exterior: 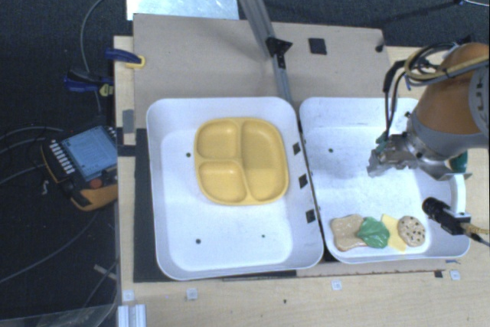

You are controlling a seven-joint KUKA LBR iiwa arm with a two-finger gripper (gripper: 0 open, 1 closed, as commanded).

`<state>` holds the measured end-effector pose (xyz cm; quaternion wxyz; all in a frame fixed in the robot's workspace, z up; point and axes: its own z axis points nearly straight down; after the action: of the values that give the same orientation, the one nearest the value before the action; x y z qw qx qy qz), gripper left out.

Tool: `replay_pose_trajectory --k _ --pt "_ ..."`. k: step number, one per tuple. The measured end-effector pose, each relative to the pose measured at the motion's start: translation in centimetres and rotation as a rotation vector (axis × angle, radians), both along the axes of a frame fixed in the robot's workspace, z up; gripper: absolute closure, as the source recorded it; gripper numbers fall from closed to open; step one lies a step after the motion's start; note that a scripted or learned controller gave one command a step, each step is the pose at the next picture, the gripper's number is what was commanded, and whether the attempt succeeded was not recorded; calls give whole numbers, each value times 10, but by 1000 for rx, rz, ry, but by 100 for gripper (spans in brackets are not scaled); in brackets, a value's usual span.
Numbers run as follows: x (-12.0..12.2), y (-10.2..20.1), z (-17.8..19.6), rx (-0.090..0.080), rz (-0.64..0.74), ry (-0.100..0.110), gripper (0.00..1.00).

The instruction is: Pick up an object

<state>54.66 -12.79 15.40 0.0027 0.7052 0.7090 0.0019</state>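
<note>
Two white bins sit side by side on the bench. The left bin (172, 241) carries a yellow divided plate (241, 161), sitting square in its upper half. The right bin (344, 126) is where the action is: the arm (455, 107) reaches in from the right, with the gripper (380, 162) poised above the bin's bare middle. Whether it is spread or clenched, I cannot tell from this angle; nothing is visible in its grasp.

The candidates lie in a row along the near edge of the right bin, below the gripper and apart from it. A tan bread-like slice (346, 232) sits leftmost, a green leafy piece (374, 232) overlaps it, a yellow slice (393, 230) peeks out behind, and a round cookie (412, 230) ends the row on the right.

These look like toy food: probably light, flat and fairly stiff, lying low against the floor, so awkward to pinch. The cookie seems the best bet, taken across its rim, since it stands clearest. Obstacles: the crowding neighbours, the bin's near wall just beside them, and a black fitting (444, 215) close to the cookie's right.
</note>
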Motion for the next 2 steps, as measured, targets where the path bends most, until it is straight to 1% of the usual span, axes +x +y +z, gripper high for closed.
replay_pose_trajectory --k 2 --pt "-9 -2 125 -1 0 -2 100"
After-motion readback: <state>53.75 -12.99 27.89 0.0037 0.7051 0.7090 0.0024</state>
